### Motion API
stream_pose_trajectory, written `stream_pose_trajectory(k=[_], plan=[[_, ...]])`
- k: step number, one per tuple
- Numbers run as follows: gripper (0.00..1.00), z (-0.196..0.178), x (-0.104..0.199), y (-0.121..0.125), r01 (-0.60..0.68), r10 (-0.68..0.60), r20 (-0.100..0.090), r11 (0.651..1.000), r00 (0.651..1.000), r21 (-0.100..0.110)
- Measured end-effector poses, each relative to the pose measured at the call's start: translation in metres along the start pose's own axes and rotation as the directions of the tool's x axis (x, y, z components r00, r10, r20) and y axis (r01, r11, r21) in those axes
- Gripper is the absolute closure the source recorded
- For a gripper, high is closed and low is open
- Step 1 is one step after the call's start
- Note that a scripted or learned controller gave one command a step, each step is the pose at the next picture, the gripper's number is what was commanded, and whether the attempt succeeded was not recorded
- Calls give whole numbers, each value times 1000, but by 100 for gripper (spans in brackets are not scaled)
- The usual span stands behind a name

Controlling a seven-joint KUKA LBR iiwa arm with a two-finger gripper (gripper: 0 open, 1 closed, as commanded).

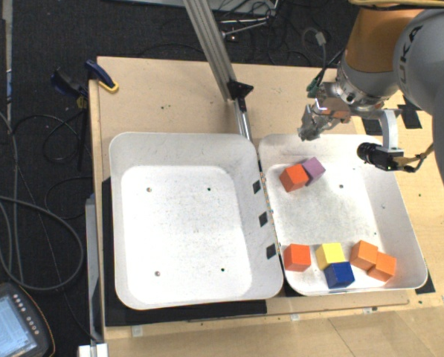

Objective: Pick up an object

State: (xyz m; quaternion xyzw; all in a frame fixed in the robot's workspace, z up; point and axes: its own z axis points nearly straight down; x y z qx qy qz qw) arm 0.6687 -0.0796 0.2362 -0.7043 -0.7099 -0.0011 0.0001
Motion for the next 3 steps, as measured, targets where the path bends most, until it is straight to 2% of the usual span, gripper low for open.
stream_pose_trajectory(k=[1, 2, 3], plan=[[100, 4, 44, -13, -1, 1, 0, 1000, 1000, 3], [100, -3, 107, -22, 1, -1, -1, 1000, 1000, 2], [100, 1, 152, -26, -1, 1, 0, 1000, 1000, 2]])
